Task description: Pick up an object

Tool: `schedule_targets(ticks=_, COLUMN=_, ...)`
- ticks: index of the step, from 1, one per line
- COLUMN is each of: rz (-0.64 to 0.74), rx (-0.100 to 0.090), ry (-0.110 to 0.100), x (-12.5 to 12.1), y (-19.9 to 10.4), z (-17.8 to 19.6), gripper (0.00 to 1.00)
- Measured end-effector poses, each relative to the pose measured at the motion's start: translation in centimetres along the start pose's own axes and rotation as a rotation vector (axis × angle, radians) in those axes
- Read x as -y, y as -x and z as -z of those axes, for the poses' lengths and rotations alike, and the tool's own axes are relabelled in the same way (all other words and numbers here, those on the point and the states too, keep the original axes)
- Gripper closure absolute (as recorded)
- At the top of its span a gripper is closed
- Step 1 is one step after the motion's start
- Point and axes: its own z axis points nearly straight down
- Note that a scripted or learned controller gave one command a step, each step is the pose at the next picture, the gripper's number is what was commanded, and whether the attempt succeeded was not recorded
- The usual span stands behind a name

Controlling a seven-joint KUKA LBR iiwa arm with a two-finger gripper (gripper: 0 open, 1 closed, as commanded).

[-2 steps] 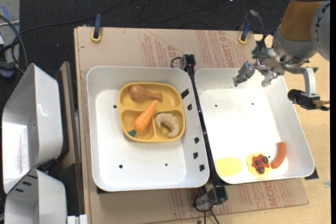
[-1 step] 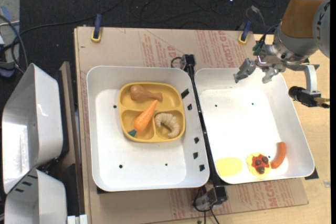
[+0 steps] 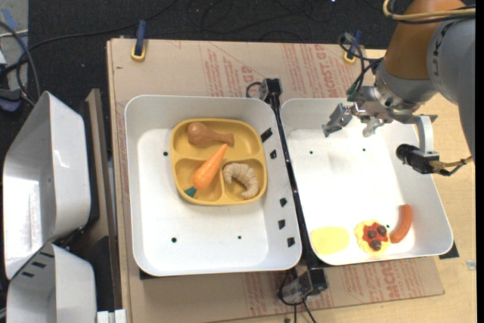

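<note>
My gripper (image 3: 352, 125) hangs over the back part of the right bin (image 3: 340, 170), its two fingers spread open with nothing between them. At the front of that bin lie a flat yellow disc (image 3: 330, 240), a small yellow tart with red and dark bits (image 3: 372, 234) and an orange-red sausage (image 3: 401, 223), all well in front of the gripper. The left bin (image 3: 151, 231) bears a yellow divided plate (image 3: 180, 170) with a drumstick (image 3: 209, 135), a carrot (image 3: 210, 169) and a pale shrimp (image 3: 243, 178).
A black divider strip (image 3: 283, 163) runs between the two bins. Yellow clamps (image 3: 138, 51) sit at the bench's back edge. White containers (image 3: 38, 178) stand at the left, off the bench. Cables lie on the dark floor behind.
</note>
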Motion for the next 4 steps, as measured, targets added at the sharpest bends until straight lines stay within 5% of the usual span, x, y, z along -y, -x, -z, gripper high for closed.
schedule_targets(ticks=2, rz=0.002, rx=0.001, ry=0.002, x=0.0, y=-0.7, z=-6.4, gripper=0.00)
schedule_targets(ticks=3, rz=0.002, rx=0.001, ry=0.006, x=-0.1, y=-0.7, z=-5.2, gripper=1.00)
schedule_targets(ticks=4, rz=-0.001, rx=0.002, ry=0.010, x=-0.4, y=0.0, z=1.0, gripper=1.00)
